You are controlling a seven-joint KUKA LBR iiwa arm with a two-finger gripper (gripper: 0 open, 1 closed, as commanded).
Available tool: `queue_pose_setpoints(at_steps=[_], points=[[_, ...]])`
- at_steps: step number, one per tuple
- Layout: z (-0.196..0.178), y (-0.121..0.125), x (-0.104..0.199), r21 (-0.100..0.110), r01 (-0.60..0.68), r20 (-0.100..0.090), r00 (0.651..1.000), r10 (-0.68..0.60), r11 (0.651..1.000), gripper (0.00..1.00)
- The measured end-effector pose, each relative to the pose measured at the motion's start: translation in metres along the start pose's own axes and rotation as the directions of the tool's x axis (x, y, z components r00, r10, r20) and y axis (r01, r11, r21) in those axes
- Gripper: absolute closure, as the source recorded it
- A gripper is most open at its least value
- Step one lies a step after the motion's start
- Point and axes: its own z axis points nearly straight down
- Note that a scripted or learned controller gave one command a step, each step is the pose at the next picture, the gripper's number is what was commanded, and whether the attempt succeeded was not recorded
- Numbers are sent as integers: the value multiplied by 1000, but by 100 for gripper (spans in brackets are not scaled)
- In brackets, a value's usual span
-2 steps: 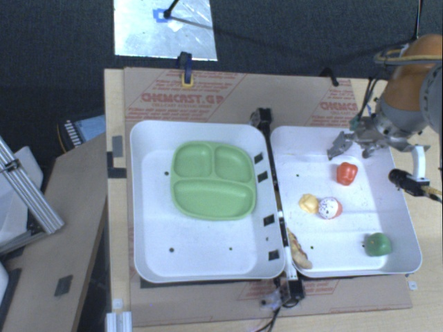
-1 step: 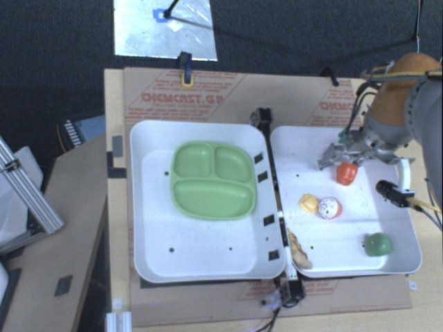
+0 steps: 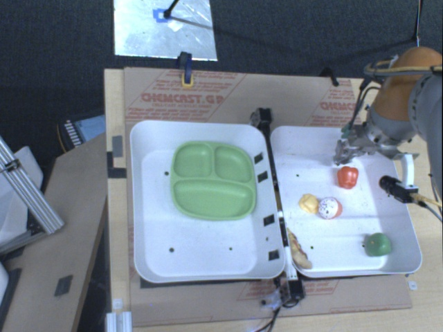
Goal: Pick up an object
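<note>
Printed text appears on the brown board [image 3: 208, 92] under the two bins. Far of the left bin [image 3: 149, 206], red lettering reads "CHEMCAST GP", upside down in the camera view. Smaller red lines sit beside it but are too small to read. A second red print of the same kind stands at the board's far right [image 3: 337, 106], by the right bin [image 3: 394, 220]; it is tilted and partly covered, so its letters cannot be made out with certainty. Faint red print at the board's near edge [image 3: 252, 292] is illegible.
</note>
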Motion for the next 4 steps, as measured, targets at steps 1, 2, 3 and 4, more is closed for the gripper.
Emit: queue_pose_setpoints(at_steps=[1,2,3,4], points=[[-66,2,-1,-1,-3,0,1000,3,1000,100],[-110,4,-2,0,-3,0,1000,3,1000,100],[-137,6,-2,2,-2,-1,1000,2,1000,100],[-145,-2,49,4,1,-3,1000,-1,1000,100]])
